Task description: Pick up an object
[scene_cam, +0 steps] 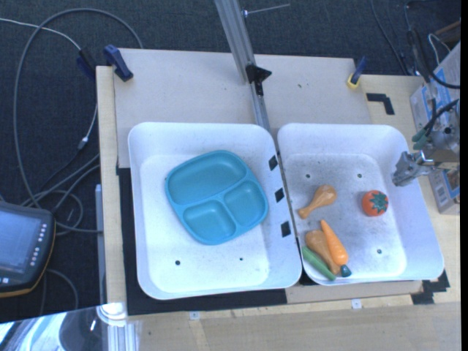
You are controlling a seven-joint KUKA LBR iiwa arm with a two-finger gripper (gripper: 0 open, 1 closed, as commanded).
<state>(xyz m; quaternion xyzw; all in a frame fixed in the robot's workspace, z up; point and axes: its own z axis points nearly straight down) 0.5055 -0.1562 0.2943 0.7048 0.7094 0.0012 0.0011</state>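
In the right bin (365, 141) lie a red tomato (374, 203), a tan chicken drumstick (317, 199), an orange carrot (333, 243), a brownish piece (317, 241) beside it and a green vegetable (319, 263) at the front rim. My gripper (406, 170) hangs over the right bin's right edge, up and to the right of the tomato and apart from it. Nothing shows between its fingers.
The left bin (146, 189) holds a blue divided plate (216, 196). A slanted metal pole (238, 42) crosses the bench (190, 86) from the top and ends between the bins. Cables and a tablet (22, 247) lie on the floor at left.
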